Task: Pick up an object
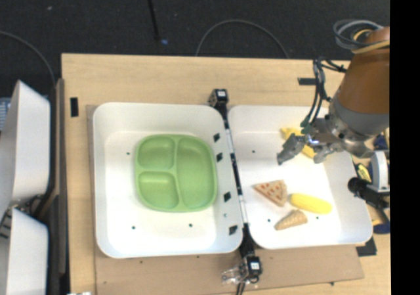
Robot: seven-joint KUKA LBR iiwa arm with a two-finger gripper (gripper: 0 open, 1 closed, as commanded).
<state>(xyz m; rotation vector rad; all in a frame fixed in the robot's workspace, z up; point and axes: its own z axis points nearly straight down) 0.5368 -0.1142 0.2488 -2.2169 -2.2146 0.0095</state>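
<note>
In the lower right of the frame, near the front edge of the right white plastic bin [341,231], lies a small tan cone-shaped piece [291,220], and just above it a long yellow banana-like object [311,204] beside a triangular pizza-slice toy with red spots [272,192]; the three are close together, and the slice and the yellow piece almost touch. A little higher, at centre right, the two-finger gripper [296,150] hangs over the bin with its dark fingers spread apart, and nothing is seen between them. Just beside it, toward the upper right, a second yellow object [291,133] is partly hidden by the wrist. I judge that the arm is in the approach step and no grasp is made yet. The next move probably calls for lowering the fingers around one piece and closing. In the left white bin [105,123] rests a green divided tray [176,173], well apart from the gripper.
</note>
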